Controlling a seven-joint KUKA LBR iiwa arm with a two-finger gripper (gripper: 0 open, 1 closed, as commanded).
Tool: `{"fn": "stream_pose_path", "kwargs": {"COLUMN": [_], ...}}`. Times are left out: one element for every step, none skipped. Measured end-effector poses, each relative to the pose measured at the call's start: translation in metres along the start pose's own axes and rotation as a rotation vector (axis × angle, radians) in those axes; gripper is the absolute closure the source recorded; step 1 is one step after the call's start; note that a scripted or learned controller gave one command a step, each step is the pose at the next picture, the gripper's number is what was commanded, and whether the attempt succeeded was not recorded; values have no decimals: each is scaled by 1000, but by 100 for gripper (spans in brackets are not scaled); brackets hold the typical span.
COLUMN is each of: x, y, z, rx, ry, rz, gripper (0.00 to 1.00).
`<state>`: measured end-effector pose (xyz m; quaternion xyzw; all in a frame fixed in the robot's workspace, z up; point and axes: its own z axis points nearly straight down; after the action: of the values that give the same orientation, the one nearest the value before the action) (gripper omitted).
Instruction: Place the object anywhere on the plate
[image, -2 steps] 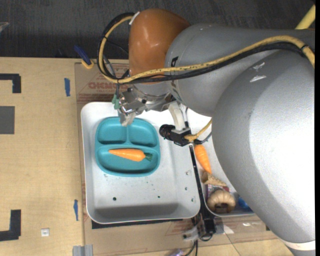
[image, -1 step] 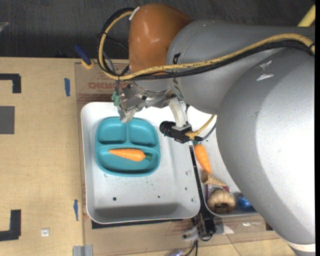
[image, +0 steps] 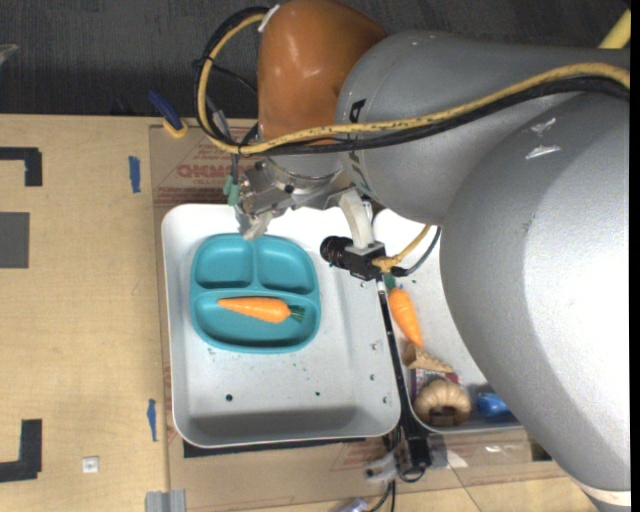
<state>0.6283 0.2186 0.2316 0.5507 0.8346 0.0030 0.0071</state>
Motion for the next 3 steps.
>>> {"fn": "stream_pose_path", "kwargs": {"x": [1, -31, -15], "y": [2, 26, 35], "z": [-11, 71, 17], "rx": [-5, 16, 10], "ry": [-3, 4, 5], "rz": [-3, 329, 478], "gripper": [100, 100, 100]}}
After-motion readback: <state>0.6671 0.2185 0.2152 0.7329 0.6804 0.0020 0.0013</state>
